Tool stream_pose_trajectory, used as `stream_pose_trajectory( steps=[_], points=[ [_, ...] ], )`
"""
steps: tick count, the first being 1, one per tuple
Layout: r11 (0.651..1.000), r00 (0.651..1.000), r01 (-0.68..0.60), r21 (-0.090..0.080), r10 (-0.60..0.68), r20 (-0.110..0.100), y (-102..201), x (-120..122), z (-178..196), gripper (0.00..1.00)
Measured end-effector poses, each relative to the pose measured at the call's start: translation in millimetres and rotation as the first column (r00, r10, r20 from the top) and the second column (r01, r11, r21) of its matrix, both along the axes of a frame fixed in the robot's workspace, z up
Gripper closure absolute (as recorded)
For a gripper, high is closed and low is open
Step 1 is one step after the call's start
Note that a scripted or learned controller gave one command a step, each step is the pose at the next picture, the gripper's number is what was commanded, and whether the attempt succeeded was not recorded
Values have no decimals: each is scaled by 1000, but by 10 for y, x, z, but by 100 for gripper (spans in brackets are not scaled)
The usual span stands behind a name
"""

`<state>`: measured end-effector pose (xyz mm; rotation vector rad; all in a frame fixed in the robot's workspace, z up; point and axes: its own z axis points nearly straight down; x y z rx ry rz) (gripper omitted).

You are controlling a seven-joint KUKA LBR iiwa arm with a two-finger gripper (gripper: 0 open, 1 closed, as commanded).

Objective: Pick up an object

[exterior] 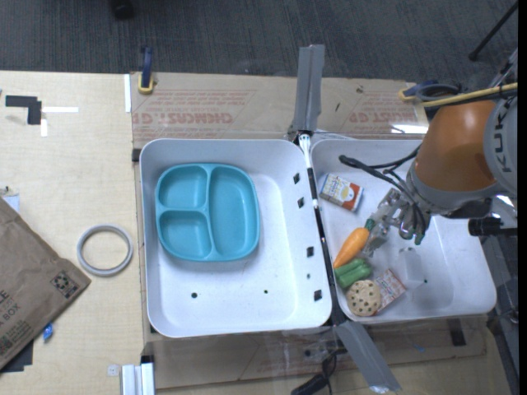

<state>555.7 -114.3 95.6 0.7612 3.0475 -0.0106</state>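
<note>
you have two white bins side by side on the bench. the left bin (165, 303) holds one thing: a light blue divided plate (207, 212) with three compartments, lying flat toward the upper left of the bin floor, with nothing in its compartments.

the right bin (461, 299) holds five loose things, all toward its left half. count them: one small white and orange carton (340, 192) near the upper left; one orange carrot (352, 246) lying on a slant below it; one green vegetable piece (353, 271) just under the carrot and touching or nearly touching it; one round chocolate chip cookie (363, 298) at the lower left; and one small pinkish packet (389, 286) just beside the cookie on its right.

the gripper (394, 223) hangs over the right bin, just to the right of the carrot's upper end, with the orange band of the arm above it. the fingers are a cluttered blur of metal and cable from this angle, and you cannot tell whether they are spread or closed; nothing is plainly between them.

outside the bins, on the wooden bench to the left, you have one grey tape ring (104, 248) and one brown cardboard box (29, 290) at the left edge.
</note>
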Motion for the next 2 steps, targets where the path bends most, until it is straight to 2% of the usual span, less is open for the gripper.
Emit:
stream_pose_trajectory(
  steps=[1,2],
  points=[
    [990,990,141,6,-141,-1,438,614,935,100],
    [957,957,289,5,-289,-3,519,131,925,100]
  ],
)
